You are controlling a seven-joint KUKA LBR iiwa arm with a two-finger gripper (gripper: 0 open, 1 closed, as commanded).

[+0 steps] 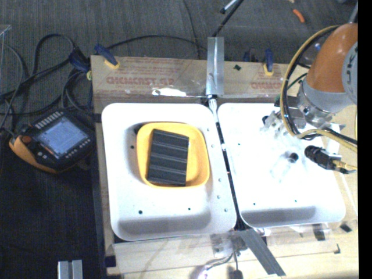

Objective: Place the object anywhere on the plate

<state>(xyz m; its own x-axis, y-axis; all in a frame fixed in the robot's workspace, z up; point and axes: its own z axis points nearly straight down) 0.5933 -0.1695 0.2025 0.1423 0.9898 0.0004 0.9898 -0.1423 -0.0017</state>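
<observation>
Nearest you, the bench's front edge (174, 254) shows bare wood with a grey metal bracket (261, 254) lying at a slant below the seam between the bins; a step back sit the two white bins, the left bin (119, 173) and the right bin (279, 208), touching along their inner rims. In the left bin you see the yellow plate (200, 156), and the dark ribbed object (168, 156) lies flat on it, covering most of its middle. To the far left, off the bench, a handheld control pendant (55, 141) rests on the floor with black cables (35, 68) looping behind it. Over the right bin's far right part hangs the gripper (288, 138); it is blurred against the white floor, so you cannot tell how it is set or whether it touches anything. The object lies well apart from it, across the seam, to its left. Farther back a cardboard strip (151, 77) with clamps runs behind both bins, an upright metal post (215, 65) at its middle.
</observation>
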